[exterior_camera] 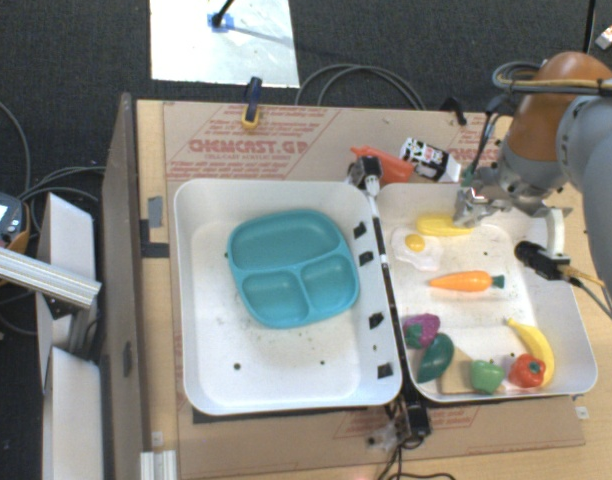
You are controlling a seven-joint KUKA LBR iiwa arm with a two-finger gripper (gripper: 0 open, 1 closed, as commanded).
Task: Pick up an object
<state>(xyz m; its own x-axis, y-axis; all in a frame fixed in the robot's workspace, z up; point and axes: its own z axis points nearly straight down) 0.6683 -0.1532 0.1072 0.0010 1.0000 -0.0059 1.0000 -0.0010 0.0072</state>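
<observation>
My gripper (pixel 469 211) hangs low over the far end of the right bin (pixel 576 343), its tip right at the end of a yellow toy piece (pixel 441 227). Just in front of that lies a fried egg toy (pixel 416 249). An orange carrot (pixel 466 282) sits mid-bin. Toward the near end are a banana (pixel 534 344), a red tomato (pixel 527 370), a green pepper (pixel 486 375), a dark green vegetable (pixel 435 358) and a purple piece (pixel 421 327). Nothing can be made out between the gripper's tips.
The left bin (pixel 201 368) holds a teal divided plate (pixel 292 267). Black clips (pixel 376 320) line the wall between the bins. An orange-handled tool (pixel 381 163) and a small black-and-white box (pixel 428 158) lie on the cardboard behind the bins.
</observation>
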